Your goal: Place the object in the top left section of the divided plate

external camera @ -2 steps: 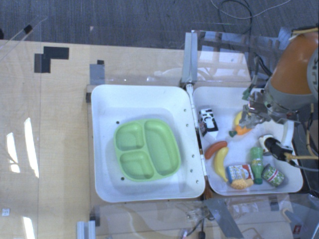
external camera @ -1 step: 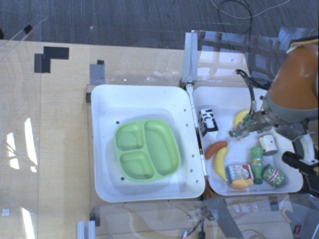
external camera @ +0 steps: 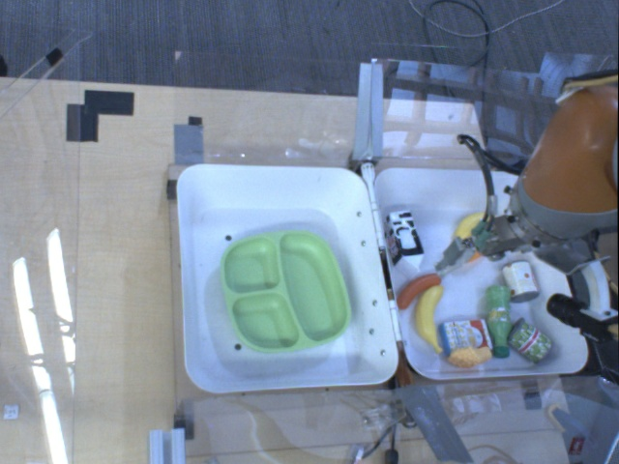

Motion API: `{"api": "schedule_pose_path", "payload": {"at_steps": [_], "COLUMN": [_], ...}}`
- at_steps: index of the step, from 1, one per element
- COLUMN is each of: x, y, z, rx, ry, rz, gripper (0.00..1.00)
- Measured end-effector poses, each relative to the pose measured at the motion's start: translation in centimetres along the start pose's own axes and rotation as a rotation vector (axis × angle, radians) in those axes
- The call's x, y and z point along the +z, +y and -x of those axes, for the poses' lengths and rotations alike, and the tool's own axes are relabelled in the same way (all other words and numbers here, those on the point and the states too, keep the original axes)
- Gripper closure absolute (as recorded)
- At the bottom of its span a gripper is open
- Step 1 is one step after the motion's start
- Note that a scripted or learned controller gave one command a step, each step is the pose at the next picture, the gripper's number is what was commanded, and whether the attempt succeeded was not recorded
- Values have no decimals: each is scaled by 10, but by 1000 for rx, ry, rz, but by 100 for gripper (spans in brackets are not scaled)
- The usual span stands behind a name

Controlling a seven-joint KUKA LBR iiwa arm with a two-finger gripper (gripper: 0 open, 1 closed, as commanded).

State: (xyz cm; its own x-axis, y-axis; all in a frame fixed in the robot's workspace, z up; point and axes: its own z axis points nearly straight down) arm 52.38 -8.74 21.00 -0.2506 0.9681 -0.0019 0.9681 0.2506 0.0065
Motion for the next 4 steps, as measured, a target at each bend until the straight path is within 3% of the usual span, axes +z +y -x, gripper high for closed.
{"api": "schedule_pose_path", "payload": {"at_steps": [1, 2, 3, 4], "x": [104, 93, 24, 25], "y": [-35, -32, 15, 11], "z": [-9, -9, -75, -149], "rx": [204, 202, 3, -146], "ry": [1, 0, 0, 2], "rz": [-4, 3, 2, -2], "gripper": [0, 100, 100, 100]}}
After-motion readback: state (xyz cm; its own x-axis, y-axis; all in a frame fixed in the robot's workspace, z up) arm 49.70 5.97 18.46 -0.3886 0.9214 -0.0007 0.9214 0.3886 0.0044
